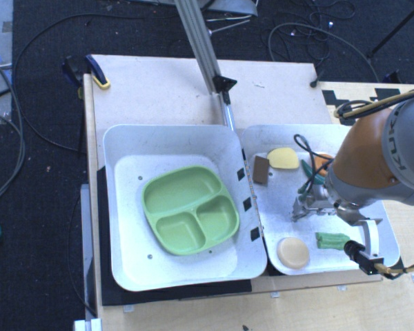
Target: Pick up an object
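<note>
Single fixed camera above bench [159,95], slanted downward, both bins [124,185] in frame, arm [379,157] entering right.

Arm [376,161] bent low, claw [305,209] downward.

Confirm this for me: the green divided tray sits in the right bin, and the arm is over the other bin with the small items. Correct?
Not quite. The camera view shows the green tray in the left bin, not the right one. The rest holds: the arm is over the right bin, the one with the small items.
</note>
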{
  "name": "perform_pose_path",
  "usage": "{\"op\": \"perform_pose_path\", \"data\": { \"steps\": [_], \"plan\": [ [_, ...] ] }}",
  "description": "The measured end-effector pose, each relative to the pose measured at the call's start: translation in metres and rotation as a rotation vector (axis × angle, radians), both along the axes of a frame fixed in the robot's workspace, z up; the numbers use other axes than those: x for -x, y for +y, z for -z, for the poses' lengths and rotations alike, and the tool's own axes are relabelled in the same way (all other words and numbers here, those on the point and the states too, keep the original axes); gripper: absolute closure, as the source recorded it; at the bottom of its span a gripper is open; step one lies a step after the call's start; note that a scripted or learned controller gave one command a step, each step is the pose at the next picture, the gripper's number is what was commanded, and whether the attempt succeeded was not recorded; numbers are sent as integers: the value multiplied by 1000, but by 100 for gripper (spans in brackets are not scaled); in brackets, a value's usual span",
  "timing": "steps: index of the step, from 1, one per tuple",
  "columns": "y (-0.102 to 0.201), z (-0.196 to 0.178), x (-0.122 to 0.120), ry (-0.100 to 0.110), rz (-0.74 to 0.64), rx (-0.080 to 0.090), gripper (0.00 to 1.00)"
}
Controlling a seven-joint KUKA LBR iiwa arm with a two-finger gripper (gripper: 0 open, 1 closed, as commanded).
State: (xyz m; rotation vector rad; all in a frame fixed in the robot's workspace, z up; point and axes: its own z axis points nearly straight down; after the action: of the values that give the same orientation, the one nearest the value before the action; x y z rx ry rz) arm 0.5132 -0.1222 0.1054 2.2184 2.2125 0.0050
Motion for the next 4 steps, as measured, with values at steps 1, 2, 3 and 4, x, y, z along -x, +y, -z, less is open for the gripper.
{"op": "perform_pose_path", "data": {
  "steps": [1,2,3,4],
  "plan": [
    [0,-42,-2,5,-5,-3,100],
    [-3,-85,-3,4,-4,-2,100],
    [-10,-133,2,3,-4,-2,100],
    [54,-130,3,9,-11,-6,100]
  ]
}}
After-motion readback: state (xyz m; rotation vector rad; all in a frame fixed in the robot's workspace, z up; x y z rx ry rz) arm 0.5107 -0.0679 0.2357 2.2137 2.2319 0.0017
